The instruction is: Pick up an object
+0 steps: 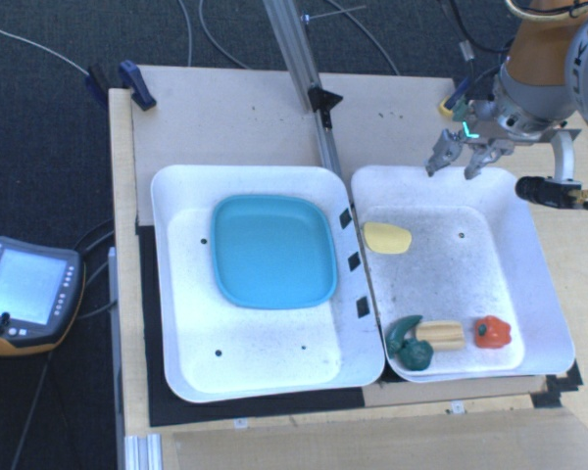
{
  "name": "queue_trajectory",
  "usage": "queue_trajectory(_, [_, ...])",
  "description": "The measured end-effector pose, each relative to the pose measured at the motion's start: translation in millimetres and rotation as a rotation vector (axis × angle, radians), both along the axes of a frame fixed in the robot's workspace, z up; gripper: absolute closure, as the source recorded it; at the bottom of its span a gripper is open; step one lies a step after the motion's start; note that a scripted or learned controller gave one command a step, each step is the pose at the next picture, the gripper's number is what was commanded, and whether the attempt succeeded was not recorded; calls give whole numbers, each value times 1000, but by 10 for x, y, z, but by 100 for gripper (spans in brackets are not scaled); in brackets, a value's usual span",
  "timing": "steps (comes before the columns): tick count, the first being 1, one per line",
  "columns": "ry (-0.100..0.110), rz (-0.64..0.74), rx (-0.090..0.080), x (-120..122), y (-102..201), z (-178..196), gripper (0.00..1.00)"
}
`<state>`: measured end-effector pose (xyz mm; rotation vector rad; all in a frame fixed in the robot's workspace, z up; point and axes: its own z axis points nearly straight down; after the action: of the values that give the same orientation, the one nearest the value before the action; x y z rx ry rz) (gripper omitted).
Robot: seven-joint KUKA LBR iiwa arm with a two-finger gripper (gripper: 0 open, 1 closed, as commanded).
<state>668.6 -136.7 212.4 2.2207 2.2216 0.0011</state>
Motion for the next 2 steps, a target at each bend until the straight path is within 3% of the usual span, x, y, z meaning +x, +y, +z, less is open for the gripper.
queue_trajectory(1, [0,0,0,0,0,-1,0])
queue_trajectory(2, [5,0,1,-64,62,-589,0])
